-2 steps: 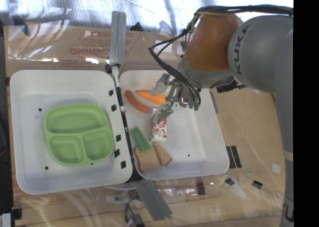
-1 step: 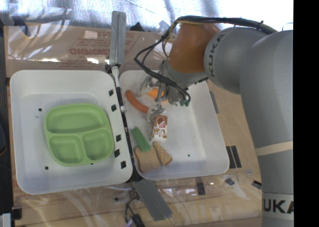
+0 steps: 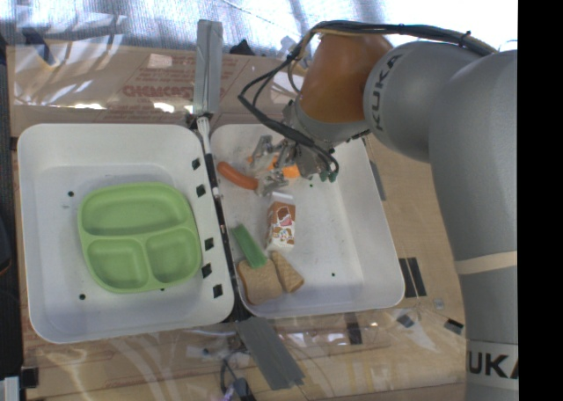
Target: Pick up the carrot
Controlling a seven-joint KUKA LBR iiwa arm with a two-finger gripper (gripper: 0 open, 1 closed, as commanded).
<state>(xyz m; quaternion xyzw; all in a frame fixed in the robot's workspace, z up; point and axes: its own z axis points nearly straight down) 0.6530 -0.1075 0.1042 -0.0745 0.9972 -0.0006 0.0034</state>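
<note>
A single fixed camera looks down at a slant on the surface [image 3: 413, 215] from above. It stands far enough back to take in both white bins: the left bin [image 3: 44, 215] lies toward the left of frame, the right bin [image 3: 352, 241] just beside it at centre. The arm [image 3: 440, 100] enters from the right of the right bin, large and near the lens.

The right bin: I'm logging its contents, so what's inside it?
In the right bin: carrot, green stick, small packet, two bread pieces. The gripper covers the floor beneath it.
</note>
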